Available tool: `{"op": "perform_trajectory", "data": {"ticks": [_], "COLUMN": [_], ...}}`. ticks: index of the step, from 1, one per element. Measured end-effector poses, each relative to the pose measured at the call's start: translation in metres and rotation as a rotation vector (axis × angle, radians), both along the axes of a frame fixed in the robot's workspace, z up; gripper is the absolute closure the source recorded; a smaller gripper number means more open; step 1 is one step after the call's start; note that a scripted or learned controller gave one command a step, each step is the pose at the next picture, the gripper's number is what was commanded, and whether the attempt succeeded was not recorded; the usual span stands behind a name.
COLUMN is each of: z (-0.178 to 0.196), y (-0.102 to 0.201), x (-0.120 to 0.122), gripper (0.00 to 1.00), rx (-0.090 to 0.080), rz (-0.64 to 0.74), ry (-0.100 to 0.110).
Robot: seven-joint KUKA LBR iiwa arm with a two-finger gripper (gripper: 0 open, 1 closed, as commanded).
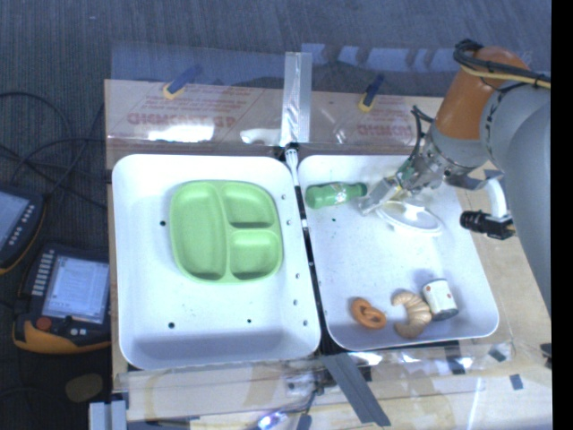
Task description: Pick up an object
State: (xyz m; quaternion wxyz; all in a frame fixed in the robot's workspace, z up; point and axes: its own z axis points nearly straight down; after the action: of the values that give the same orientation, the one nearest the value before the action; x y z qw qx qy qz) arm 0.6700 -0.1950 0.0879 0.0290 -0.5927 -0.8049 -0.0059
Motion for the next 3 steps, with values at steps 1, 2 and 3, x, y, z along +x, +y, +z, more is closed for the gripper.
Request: {"op": "perform_trajectory", "data": {"ticks": [1, 2, 3], "z": [0.005, 0.002, 0.000], "y": [-0.007, 0.029, 0.024], "x": [-0.073, -0.021, -0.006], "gripper": [0.00, 0.00, 0.00], "rx": [-0.021, -0.050, -0.046], "rz": [0.119, -0.134, -0.155], "ry": [-0.058, -0.044, -0.009]}}
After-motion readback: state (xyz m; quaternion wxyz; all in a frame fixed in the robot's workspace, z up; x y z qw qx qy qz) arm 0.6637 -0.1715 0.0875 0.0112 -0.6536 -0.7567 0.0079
